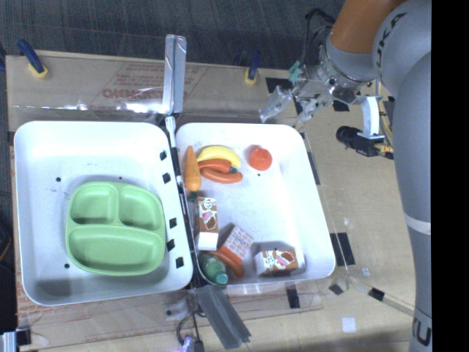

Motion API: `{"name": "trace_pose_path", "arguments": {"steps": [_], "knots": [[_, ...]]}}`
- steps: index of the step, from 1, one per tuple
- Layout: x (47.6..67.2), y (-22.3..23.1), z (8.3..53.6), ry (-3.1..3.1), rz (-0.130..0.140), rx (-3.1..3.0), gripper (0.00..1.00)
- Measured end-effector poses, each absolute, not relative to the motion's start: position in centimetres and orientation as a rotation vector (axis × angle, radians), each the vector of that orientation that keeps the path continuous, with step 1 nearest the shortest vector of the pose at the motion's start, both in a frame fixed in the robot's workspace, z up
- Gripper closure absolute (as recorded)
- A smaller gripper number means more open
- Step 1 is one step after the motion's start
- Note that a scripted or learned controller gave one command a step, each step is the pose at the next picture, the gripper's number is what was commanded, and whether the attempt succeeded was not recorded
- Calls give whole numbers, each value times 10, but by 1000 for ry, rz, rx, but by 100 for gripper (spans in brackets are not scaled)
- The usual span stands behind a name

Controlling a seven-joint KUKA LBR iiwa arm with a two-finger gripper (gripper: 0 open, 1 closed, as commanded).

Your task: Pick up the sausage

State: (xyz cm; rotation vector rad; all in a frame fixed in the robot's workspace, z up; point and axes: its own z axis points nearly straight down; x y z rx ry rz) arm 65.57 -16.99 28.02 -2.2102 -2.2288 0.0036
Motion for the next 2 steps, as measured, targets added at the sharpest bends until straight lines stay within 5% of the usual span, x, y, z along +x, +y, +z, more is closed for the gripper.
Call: {"name": "trace_pose_path", "arguments": {"steps": [1,2], "knots": [[576,-175,91,-2183,4,-2254,0],[647,-166,92,-2037,4,-2387,0]]}}
